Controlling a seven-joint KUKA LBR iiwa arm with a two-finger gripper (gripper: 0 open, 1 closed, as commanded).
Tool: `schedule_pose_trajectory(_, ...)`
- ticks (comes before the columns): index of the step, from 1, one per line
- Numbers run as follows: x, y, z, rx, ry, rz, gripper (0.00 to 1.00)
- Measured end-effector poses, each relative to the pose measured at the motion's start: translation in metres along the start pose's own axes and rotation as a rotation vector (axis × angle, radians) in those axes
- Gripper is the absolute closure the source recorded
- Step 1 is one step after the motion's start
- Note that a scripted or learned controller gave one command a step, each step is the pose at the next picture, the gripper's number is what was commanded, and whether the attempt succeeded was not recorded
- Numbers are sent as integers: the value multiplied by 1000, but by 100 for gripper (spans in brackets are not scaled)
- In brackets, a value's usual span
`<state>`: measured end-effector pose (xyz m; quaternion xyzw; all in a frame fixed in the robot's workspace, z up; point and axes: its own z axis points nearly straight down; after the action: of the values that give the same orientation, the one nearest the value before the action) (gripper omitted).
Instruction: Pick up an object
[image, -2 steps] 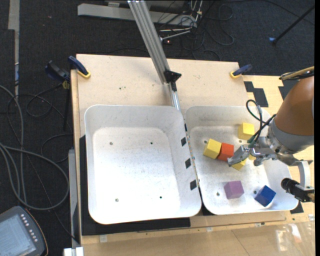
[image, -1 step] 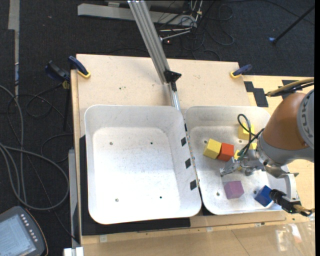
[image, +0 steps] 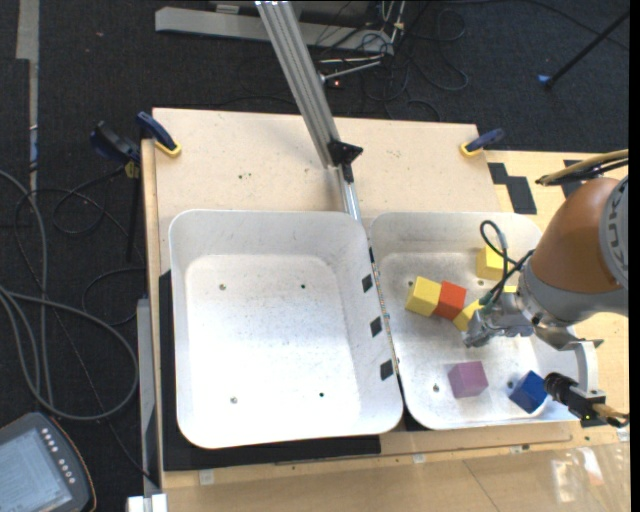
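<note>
the left bin sits beside the right bin. in the right bin, from left: a yellow block touching a red block, a purple block nearer the front, another yellow block near the back, a blue block at the front right. my gripper is low beside the red block; i cannot tell how it is set.

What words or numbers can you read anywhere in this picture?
None can be read.
The yellow block, red block, purple block and blue block have plain faces.
The black marks on the bin rim are plain patches, not letters.
The tablet screen at the bottom left is too blurred to read.
</note>
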<state>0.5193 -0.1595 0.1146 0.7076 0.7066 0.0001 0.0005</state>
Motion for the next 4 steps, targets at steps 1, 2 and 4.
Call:
schedule_pose_trajectory(1,-5,-7,-50,-5,-2,1,100)
schedule_pose_trajectory(2,0,-11,-97,-6,-2,-4,100)
schedule_pose_trajectory(4,55,5,-130,-2,2,-10,100)
